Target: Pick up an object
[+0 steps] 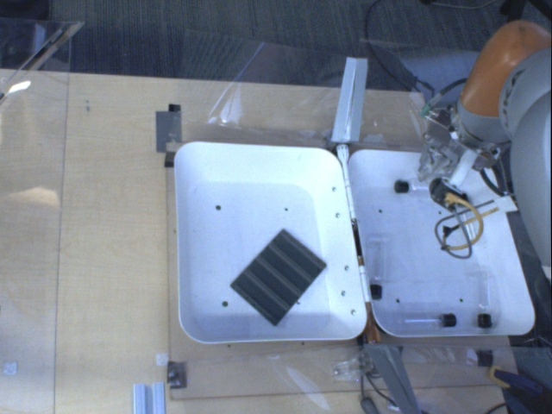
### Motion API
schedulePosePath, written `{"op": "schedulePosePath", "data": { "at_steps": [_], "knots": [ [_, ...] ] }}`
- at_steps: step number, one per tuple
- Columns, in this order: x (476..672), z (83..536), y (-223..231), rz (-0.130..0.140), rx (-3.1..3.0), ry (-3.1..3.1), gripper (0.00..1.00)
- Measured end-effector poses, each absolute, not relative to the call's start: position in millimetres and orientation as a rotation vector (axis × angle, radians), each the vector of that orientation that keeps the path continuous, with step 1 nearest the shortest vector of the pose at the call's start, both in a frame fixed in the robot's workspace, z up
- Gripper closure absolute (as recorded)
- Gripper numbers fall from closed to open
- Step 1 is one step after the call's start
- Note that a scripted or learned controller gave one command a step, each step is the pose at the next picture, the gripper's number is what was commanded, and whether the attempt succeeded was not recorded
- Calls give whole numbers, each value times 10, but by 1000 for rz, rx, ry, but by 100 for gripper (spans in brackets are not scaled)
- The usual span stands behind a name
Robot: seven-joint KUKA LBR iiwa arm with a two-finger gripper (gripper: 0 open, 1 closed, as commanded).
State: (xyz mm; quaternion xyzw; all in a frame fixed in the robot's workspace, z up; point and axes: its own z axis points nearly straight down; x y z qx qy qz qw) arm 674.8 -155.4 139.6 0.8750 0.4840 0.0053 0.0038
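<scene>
Ribbed dark panel point(279, 276), unlabelled, diagonal in left bin point(198, 171), walls well clear. Gripper point(437, 172) over right bin point(509, 304); pincer state indiscernible.

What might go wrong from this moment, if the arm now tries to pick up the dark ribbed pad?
1. The gripper is over the right bin, while the ribbed pad lies in the left bin; the arm probably must cross the raised rims between them.
2. The pad lies flat and turned at an angle, so the fingers may slip off it.
3. Loose cables hang near the gripper and might snag.

Bright, even overhead light; soft shadows, faint glare, mildly soft focus.
</scene>
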Motion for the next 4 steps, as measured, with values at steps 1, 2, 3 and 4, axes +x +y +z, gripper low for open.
{"op": "schedulePosePath", "data": {
  "at_steps": [1,2,3,4],
  "knots": [
    [6668,1227,-1634,29,2768,1459,100],
    [6691,1358,-1619,37,2762,1464,100],
    [6691,1357,-1619,37,2761,1464,0],
    [6712,1485,-1606,45,2756,1468,100]
  ]
}}
